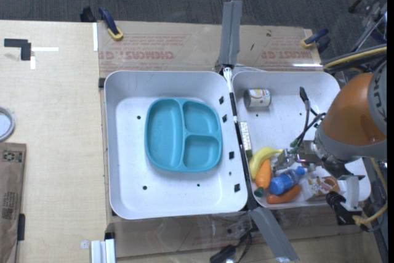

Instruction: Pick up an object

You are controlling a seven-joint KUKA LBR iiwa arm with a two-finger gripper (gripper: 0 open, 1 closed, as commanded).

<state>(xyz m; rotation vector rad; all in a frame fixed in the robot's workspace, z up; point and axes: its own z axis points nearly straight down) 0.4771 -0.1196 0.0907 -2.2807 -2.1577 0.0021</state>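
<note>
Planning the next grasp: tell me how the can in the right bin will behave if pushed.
The can lies on its side, so it would probably roll on a nudge. Bare bin floor surrounds it, so little would stop it. It looks small and rigid, likely light.

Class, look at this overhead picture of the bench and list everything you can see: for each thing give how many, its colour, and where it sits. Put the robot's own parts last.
Bins: two, white, side by side on the bench.
Divided plate: one, teal, middle of the left bin.
Small can: one, pale with a yellow band, on its side, far part of the right bin.
Banana: one, yellow, near corner of the right bin.
Carrots: two, orange, beside the banana.
Bottle: one, blue, between the carrots.
Clamps: two, blue and yellow, far edge.
Arm: one, grey with an orange band, from the right.
Pincer: one, dark, over the pile.
</note>
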